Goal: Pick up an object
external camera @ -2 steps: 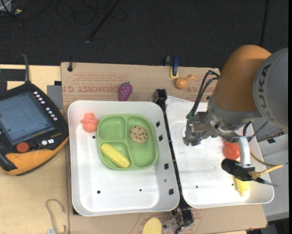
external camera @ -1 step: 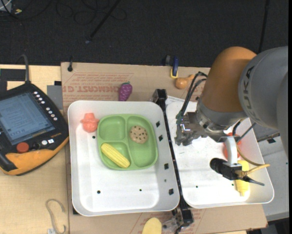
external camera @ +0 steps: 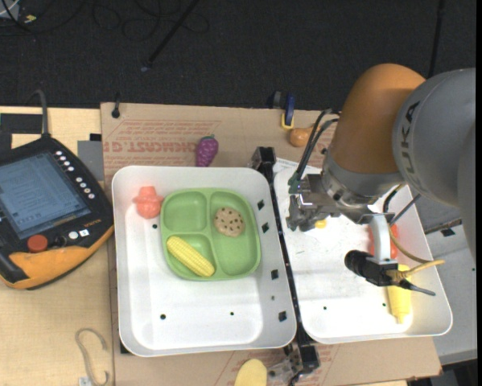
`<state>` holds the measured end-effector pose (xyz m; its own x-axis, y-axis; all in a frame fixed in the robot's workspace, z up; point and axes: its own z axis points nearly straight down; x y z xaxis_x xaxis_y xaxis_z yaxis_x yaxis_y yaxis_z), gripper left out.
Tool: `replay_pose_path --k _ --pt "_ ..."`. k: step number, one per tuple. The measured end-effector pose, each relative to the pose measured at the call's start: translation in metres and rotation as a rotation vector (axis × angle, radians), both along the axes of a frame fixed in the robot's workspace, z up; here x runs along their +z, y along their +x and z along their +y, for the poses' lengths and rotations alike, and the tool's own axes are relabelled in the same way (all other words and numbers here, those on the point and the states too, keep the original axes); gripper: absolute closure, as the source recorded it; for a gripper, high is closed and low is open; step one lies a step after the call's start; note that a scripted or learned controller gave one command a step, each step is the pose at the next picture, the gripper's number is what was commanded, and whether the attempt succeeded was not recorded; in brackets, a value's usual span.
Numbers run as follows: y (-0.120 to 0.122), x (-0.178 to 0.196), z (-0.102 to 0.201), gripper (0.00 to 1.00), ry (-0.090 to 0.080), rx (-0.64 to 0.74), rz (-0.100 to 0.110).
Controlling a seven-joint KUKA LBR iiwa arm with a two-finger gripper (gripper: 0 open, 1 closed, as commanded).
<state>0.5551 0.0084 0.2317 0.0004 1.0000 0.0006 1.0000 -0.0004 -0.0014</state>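
Saw the gripper (external camera: 302, 214) low over the right bin (external camera: 337, 316), at its back left part, close to the wall next to the left bin (external camera: 192, 320). Could not tell whether spread or pressed together, nor whether pinching anything. Followed the grey arm (external camera: 446, 135) up and off to the right, orange band (external camera: 377, 119) bulging above the wrist.

Found a yellow toy (external camera: 397, 302) lying in the same bin near its front right corner, well apart from the gripper. Made out an orange bit (external camera: 394, 240) behind it, mostly hidden.

In the left bin, noted a green tray (external camera: 184, 213) of three compartments: a cookie (external camera: 228, 221) in the right one, toward the back, and a corn cob (external camera: 191, 256) in the front left one. Spotted a pink toy (external camera: 146, 202) on the bin floor, just beside the tray's back left corner.

Outside the bins, marked a purple toy (external camera: 207, 149) on the cardboard (external camera: 152, 139) behind the left bin, an orange lump (external camera: 298, 135) behind the right bin, and a yellow lump (external camera: 251, 372) at the front, below the gap between the bins. Farther left on the bench (external camera: 31, 328), saw a pendant (external camera: 39, 207) with a screen, and a metal hook (external camera: 92, 351) nearer the front.
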Motion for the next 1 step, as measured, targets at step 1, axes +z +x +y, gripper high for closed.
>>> replay_pose_path --k 1 --pt "-0.0116 -0.0153 -0.0007 1.00 -0.001 0.001 0.004"
